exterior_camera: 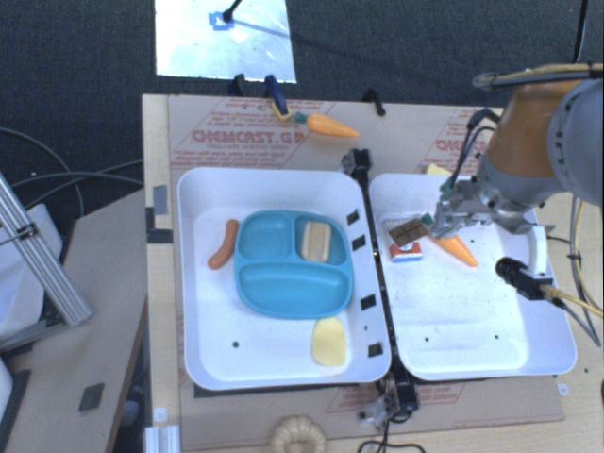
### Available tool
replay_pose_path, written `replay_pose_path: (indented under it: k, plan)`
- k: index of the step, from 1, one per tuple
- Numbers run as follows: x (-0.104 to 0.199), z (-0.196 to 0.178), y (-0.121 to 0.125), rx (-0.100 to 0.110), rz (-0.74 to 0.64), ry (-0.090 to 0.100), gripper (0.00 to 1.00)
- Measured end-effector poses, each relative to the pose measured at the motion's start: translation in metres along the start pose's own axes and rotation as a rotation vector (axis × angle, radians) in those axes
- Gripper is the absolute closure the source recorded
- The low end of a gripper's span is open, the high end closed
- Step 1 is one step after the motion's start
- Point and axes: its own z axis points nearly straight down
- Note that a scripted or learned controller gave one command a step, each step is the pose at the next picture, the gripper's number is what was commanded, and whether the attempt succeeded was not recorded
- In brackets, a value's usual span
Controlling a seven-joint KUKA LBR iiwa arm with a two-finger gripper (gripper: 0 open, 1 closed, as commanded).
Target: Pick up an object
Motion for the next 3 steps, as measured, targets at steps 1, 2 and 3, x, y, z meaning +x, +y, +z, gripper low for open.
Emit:
replay_pose_path:
  k: [1,2,3]
  plan:
    - [0.007,-0.054,-0.006,0.000,-0.004,0.001,1.00]
    - [0.007,-0.061,-0.005,0.004,-0.004,0.002,1.00]
    - [0.072,-0.061,-0.002,0.006,-0.010,0.004,1.00]
